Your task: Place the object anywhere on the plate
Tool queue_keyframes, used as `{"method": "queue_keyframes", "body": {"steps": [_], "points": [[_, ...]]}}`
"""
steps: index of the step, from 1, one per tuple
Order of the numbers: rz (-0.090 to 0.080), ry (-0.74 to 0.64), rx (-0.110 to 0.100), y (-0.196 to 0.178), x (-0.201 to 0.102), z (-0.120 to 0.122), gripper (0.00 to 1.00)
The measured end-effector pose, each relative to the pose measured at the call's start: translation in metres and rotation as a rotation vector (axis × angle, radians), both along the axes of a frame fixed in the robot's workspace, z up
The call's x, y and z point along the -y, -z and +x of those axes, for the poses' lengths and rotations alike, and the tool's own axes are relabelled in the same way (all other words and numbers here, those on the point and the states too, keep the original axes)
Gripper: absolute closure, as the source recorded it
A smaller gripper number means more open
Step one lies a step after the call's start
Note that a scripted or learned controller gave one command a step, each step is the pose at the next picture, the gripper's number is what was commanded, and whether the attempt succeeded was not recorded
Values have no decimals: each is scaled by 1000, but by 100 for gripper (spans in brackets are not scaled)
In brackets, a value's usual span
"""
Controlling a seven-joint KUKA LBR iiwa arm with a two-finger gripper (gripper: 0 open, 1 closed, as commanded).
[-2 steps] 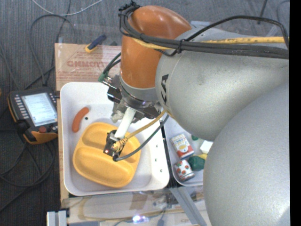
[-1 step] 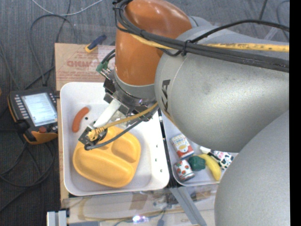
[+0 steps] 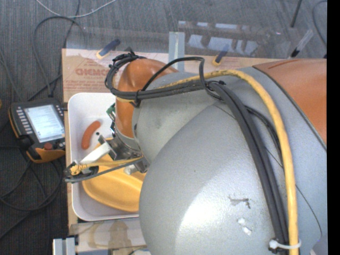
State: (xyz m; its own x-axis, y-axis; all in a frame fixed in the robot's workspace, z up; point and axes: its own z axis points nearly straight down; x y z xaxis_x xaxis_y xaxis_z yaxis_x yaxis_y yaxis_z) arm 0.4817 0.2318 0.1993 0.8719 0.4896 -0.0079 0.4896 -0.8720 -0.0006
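Note:
A small orange sausage-shaped object [image 3: 90, 134] lies on the floor of the left white bin [image 3: 76, 106], near its left wall. A yellow plate [image 3: 113, 192] rests in the near part of the same bin, partly hidden under the arm. My gripper [image 3: 108, 151] hangs low over the bin's middle, just right of the orange object and above the plate's far edge. The big grey arm with its orange band [image 3: 133, 81] covers the view's right and hides most of the gripper.
A black cable with a yellow tip [image 3: 79, 169] hangs from the wrist across the plate's far rim. A teach pendant [image 3: 40, 124] lies on the floor left of the bench. Cardboard [image 3: 85, 68] lines the bench behind the bin.

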Motion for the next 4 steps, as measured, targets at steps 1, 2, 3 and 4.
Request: {"method": "queue_keyframes", "body": {"steps": [1,2,3,4], "points": [[3,242,27,104,100,8,100],[8,315,29,104,77,9,100],[-1,307,3,16,-1,1,100],[-4,306,-3,10,-2,-1,100]]}}
